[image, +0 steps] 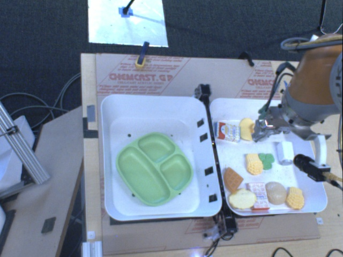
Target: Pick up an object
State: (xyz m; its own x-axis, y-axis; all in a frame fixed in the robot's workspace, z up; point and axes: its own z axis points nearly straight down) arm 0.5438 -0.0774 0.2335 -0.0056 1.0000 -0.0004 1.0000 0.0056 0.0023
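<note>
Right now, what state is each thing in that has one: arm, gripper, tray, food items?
Gripper: low over the right bin, beside the yellow round piece; grasp unclear.
Green divided tray: flat in the left bin, compartments bare.
Small carton: lying on its side.
Corn piece: lying loose, untouched.
Waffle piece: lying flat, untouched.

Even bright overhead light, glare on white bins (161,106), soft shadows beneath gripper (261,130), slightly soft, grainy focus, dark surroundings
</note>
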